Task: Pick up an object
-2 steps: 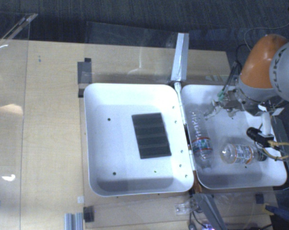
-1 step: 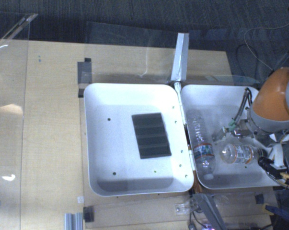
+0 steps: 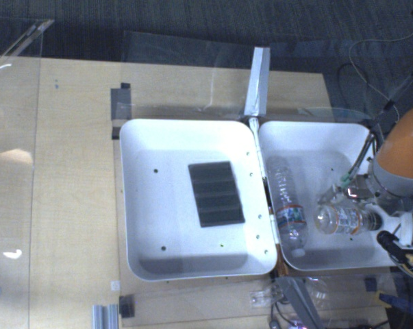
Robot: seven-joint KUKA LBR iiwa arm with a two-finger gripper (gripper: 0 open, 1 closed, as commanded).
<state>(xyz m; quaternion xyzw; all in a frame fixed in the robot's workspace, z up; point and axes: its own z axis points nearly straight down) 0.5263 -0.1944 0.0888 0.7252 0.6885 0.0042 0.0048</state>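
1. A clear plastic bottle [image 3: 285, 208] with a coloured label lies on its side in the right bin [image 3: 316, 142], along the left wall.
2. A second clear object, glassy and rounded [image 3: 338, 219], lies to its right, just beside the claw [image 3: 353, 201].
3. The claw is low over the right bin; whether it is open or closed cannot be told.
4. The arm [image 3: 401, 153], grey with a smooth orange band, enters from the right.
5. The left bin [image 3: 144, 149], shallow, white and round-cornered, holds a flat dark ribbed rectangular block [image 3: 216, 193], slightly tilted.
6. Both bins sit on a pale wooden bench [image 3: 62, 184].
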